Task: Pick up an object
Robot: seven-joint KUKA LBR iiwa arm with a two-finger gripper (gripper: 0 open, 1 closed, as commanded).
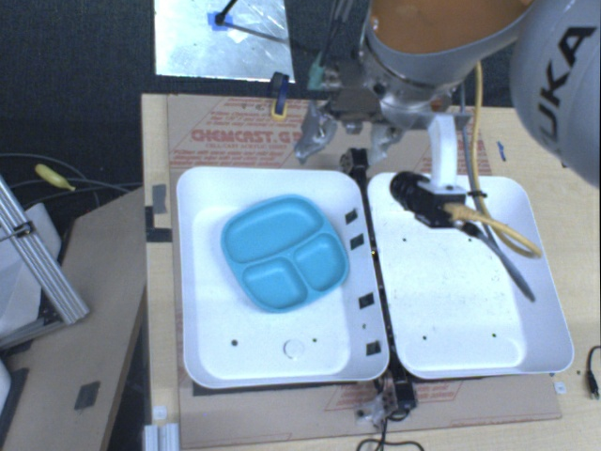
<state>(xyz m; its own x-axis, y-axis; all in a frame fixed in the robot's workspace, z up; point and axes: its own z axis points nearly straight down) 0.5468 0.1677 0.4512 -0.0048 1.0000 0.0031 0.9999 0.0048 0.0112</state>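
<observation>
The arm (441,17) looms closest, its claw (346,147) hanging over the back rim where the left bin (202,280) and right bin (470,346) meet, fingers spread with nothing between them. The thing to take is the blue divided plate (282,252), lying flat near the middle of the left bin, apart from the claw. The likely trouble is that so wide, low and smooth a plate offers only its thin rim to pinch, so a descent onto its middle would probably close on air or skid off.

Grey arm (563,26), orange band (441,7), dark KUKA lettering (566,75), silvery metal fingers (313,137)
</observation>
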